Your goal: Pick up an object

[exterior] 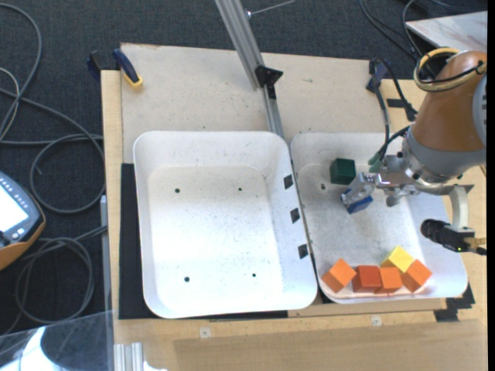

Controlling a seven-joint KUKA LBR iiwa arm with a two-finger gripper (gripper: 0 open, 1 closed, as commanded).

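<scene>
Your claw hangs low in the right bin, with a small blue piece at its tip; I cannot tell if it grips it. The green cube sits just behind, the orange blocks well in front (crowded, harder to take).

**Dark carpet, cables and a pale counter**

A dark grey carpeted floor surrounds the counter, whose top is a pale, lightly scuffed board with a light wooden edge. Black cables loop loosely over the floor on the left, and more trail at the top right. A slanted metal rail crosses the counter's far edge. A blue and yellow clamp grips the far left corner. The light is even and soft.
</scene>
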